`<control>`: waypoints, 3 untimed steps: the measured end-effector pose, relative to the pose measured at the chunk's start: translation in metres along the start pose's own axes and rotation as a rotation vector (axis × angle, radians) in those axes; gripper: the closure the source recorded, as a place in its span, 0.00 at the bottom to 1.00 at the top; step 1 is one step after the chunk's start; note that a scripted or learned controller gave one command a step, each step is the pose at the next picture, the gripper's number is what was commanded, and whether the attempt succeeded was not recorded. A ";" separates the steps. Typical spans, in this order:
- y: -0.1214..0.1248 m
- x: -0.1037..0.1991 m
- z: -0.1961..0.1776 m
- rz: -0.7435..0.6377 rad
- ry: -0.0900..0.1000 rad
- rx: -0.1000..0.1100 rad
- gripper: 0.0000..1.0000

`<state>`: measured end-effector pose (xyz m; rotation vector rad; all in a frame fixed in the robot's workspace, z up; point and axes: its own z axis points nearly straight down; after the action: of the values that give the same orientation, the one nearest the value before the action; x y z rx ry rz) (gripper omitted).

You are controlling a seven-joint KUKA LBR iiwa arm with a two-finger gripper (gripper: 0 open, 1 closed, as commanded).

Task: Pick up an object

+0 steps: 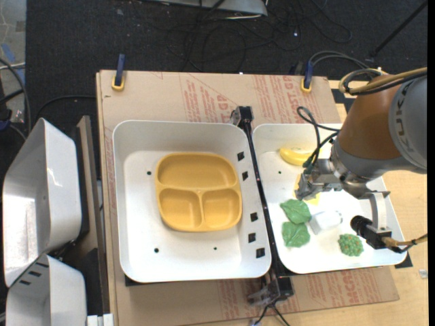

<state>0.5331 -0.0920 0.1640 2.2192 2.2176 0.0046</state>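
Yellow divided tray [199, 200] mid left bin [129, 182], green pieces [296, 221] at right bin's [326, 263] front edge, gripper [311, 185] just above them, grip state unclear; drop straight onto one piece, avoid banana [293, 155].

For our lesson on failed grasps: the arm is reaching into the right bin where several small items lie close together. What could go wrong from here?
1. The tool sits low by the green leafy pieces and a small white object that lie packed together; it may nudge or catch the wrong one.
2. The yellow banana-like item lies close behind the tool and could be knocked.
3. The black cable loops over the right bin and might snag.
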 end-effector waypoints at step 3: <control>0.005 0.055 -0.100 -0.009 0.003 0.004 1.00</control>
<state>0.5378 -0.0366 0.2636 2.2118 2.2312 0.0033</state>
